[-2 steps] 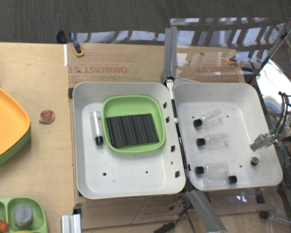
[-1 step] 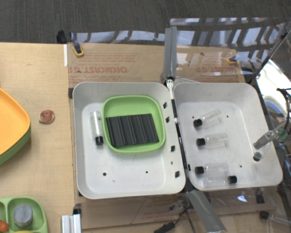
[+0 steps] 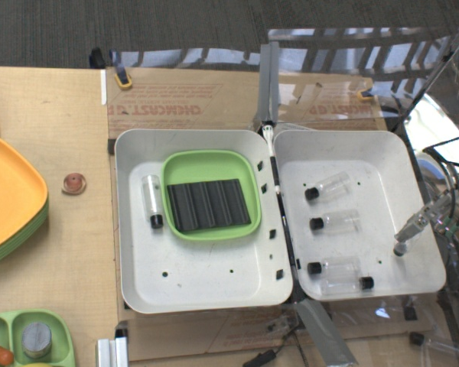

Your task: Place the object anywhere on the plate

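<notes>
Gripper (image 3: pixel 401 248), finger state indiscernible, hangs at the right bin's (image 3: pixel 413 167) right edge; clear vials (image 3: pixel 327 187) lie left of it, another vial (image 3: pixel 151 199) just beside the green plate (image 3: pixel 211 165) in the left bin (image 3: pixel 199 289).

You have a wooden bench (image 3: pixel 53 274) carrying two white bins: the left bin (image 3: pixel 138 281) and the right bin (image 3: pixel 413 274), touching edge to edge on brown cardboard (image 3: pixel 183 107). At nine o'clock sit stacked orange plates (image 3: pixel 8 197), with a small red knob (image 3: pixel 74 183) just beside them. At seven o'clock lies a green tray (image 3: pixel 15 329).
</notes>
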{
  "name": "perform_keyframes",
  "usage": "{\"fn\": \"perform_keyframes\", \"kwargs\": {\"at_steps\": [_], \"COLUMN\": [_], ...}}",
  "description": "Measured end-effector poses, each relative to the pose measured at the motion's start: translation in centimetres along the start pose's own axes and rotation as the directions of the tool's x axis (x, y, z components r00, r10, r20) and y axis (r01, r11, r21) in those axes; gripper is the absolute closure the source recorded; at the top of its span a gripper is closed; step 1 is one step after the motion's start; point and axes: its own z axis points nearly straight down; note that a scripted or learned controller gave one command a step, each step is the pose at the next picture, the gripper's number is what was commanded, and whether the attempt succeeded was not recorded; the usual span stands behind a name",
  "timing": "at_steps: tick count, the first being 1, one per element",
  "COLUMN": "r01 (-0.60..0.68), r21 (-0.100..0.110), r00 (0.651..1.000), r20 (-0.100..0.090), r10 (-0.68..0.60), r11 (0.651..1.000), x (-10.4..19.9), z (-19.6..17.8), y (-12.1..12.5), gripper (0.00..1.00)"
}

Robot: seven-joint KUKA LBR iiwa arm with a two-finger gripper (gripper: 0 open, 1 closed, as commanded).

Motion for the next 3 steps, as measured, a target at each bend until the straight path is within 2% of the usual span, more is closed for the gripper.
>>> {"fn": "perform_keyframes", "kwargs": {"at_steps": [1, 2, 3], "r01": [0.141, 0.141, 0.017], "r21": [-0.001, -0.001, 0.0], "r00": [0.99, 0.99, 1.0], "r20": [0.004, 0.003, -0.001], "r10": [-0.141, -0.141, -0.017], "r11": [0.99, 0.99, 1.0], "x": [-0.1, -0.1, 0.0], "z": [-3.3, -3.3, -0.5], "y": [0.1, 0.0, 0.0], "gripper": [1.0, 0.0, 0.0]}}
